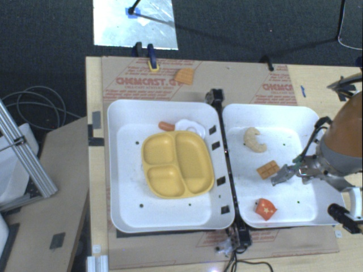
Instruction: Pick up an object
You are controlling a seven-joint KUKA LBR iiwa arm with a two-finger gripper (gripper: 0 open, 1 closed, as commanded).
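Camera view shows the end effector point(282, 178) low over the right bin point(306, 118), reaching in from the right; I cannot tell how wide it is open, and nothing can be seen in its grip; its tip is just beside a small brown cracker point(267, 169); a pale croissant point(254, 140) lies a bit further up in the same bin; a red and orange toy point(265, 209) sits near the front wall; the left bin point(122, 208) holds a yellow tray point(177, 165) with three parts; a little sausage point(167, 126) and a white piece point(191, 127) lie just behind the tray; an orange chip point(184, 76) rests on the surface point(238, 78) behind the bins.
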